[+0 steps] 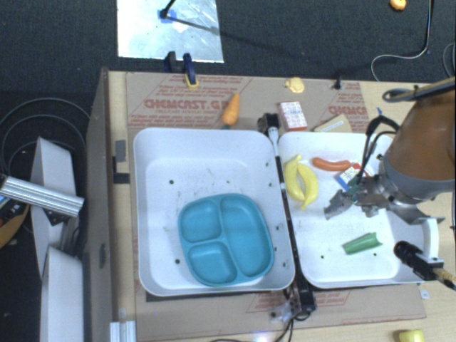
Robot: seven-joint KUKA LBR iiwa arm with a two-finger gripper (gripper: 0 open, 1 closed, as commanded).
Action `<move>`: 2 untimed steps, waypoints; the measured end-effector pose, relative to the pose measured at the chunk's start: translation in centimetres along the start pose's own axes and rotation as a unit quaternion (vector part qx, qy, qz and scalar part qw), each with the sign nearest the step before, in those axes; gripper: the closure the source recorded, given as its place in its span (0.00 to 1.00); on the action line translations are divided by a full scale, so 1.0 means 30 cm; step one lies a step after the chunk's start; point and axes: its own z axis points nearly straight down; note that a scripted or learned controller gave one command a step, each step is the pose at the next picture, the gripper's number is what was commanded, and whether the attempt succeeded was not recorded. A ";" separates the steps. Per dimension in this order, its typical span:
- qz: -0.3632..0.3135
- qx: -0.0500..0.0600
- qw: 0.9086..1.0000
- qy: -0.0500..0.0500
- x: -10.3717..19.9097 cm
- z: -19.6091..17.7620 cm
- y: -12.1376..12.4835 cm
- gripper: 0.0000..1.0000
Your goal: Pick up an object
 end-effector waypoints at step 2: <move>-0.002 -0.004 1.000 -0.001 -0.067 0.199 0.494 0.00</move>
